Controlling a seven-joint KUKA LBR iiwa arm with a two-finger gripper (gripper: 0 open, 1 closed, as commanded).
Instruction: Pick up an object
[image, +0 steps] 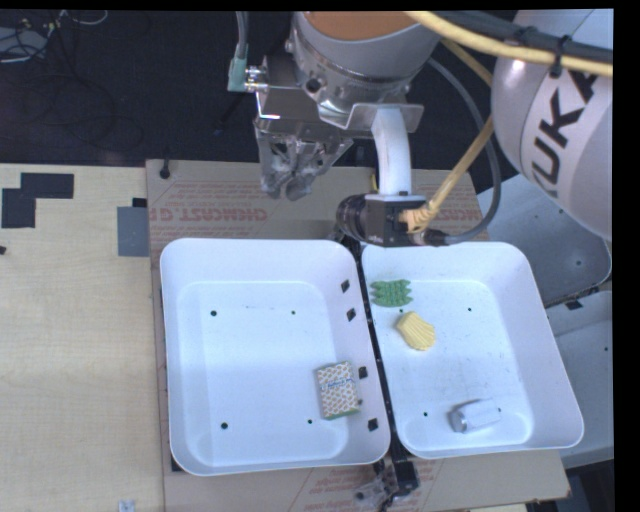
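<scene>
Camera view, my count. Gripper (292, 180): raised behind the left bin (190, 300), carrying nothing; I judge it parked high to keep both bins in sight. Pack (337, 389): below it, by the left bin's inner wall. Right bin (535, 330), to its right: green piece (391, 292), yellow piece (416, 331), grey cylinder (472, 415), all loose.

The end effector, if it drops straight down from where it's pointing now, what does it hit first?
Probably the brown board behind the left bin, not any object; the end effector hangs above the bin's far rim, though depth is unclear.
</scene>
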